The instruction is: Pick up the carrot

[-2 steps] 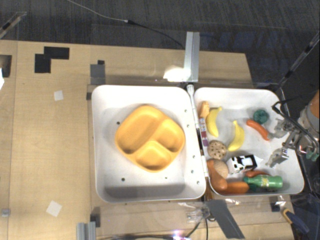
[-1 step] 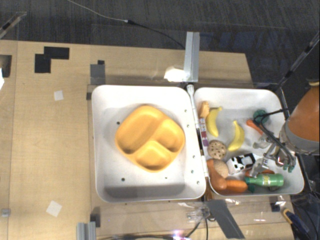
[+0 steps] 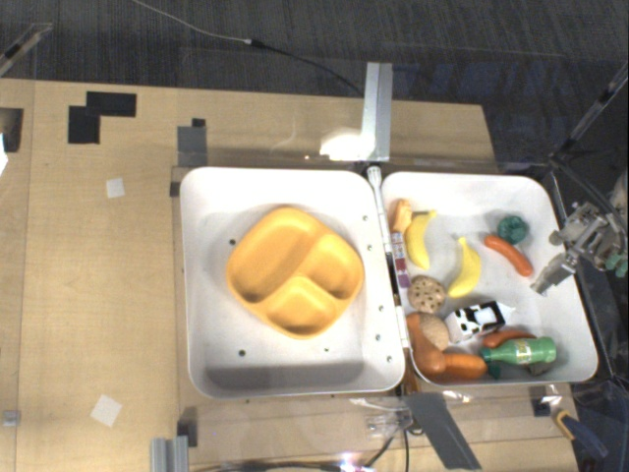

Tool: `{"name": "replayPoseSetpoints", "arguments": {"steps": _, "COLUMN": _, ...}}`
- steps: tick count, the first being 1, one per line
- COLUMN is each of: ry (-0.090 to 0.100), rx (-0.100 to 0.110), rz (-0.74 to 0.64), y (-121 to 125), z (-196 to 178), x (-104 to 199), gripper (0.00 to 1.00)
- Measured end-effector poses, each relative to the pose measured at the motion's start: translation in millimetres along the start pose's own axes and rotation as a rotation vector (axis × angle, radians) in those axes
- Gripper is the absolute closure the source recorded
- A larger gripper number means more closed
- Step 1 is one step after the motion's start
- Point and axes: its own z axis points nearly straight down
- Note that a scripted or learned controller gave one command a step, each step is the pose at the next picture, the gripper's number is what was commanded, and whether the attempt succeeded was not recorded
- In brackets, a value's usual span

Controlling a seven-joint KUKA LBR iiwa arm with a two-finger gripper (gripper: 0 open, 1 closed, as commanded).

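The carrot (image 3: 508, 254) is a short orange piece with a dark green leafy top (image 3: 511, 229). It lies in the upper right part of the right bin (image 3: 575, 362), slanting down to the right. My gripper (image 3: 562, 256) hovers over the bin's right rim, just right of the carrot and apart from it. Nothing is seen held in it.
The right bin also holds two bananas (image 3: 421, 239), a cookie (image 3: 427, 292), a black-and-white cow (image 3: 477, 320), a green bottle (image 3: 521, 352), a red-orange piece (image 3: 504, 337) and a brown-orange sausage (image 3: 447, 362). A yellow divided plate (image 3: 295, 271) sits in the left bin (image 3: 206, 362).
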Motion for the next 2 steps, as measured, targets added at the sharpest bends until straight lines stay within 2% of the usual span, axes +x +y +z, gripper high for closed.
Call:
{"name": "replayPoseSetpoints", "arguments": {"steps": 1, "ry": 0.016, "rx": 0.007, "rz": 0.305, "y": 6.9, "z": 81.8, "x": 49.5, "gripper": 0.0}}
{"name": "replayPoseSetpoints", "arguments": {"steps": 2, "ry": 0.002, "rx": -0.002, "rz": 0.314, "y": 85.3, "z": 147.4, "x": 13.4, "gripper": 0.0}}
